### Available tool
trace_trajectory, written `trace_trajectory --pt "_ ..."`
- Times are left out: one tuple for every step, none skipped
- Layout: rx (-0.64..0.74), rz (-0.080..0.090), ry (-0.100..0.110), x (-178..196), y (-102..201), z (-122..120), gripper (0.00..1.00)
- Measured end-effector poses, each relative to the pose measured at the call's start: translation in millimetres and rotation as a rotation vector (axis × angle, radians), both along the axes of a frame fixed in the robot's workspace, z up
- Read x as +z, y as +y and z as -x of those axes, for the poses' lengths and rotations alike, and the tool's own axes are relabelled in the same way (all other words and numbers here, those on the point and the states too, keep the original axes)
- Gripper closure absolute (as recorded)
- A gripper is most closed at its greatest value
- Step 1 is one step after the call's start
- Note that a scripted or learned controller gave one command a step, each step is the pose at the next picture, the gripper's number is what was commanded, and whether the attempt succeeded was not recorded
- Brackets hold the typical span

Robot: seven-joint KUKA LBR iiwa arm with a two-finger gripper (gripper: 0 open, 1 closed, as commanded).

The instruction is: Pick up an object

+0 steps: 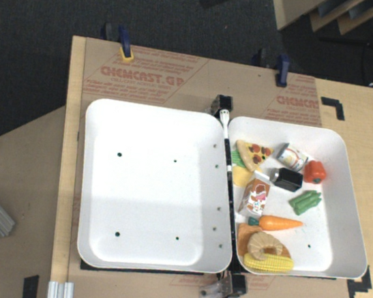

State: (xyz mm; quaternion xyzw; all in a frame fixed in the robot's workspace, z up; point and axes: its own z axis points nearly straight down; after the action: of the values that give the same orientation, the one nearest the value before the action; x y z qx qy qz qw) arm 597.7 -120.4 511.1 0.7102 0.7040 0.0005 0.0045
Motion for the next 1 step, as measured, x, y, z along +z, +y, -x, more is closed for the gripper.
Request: trace_trajectory --pt "-0.001 0.001 0.000 26.5 -84.3 25.9 1.00"
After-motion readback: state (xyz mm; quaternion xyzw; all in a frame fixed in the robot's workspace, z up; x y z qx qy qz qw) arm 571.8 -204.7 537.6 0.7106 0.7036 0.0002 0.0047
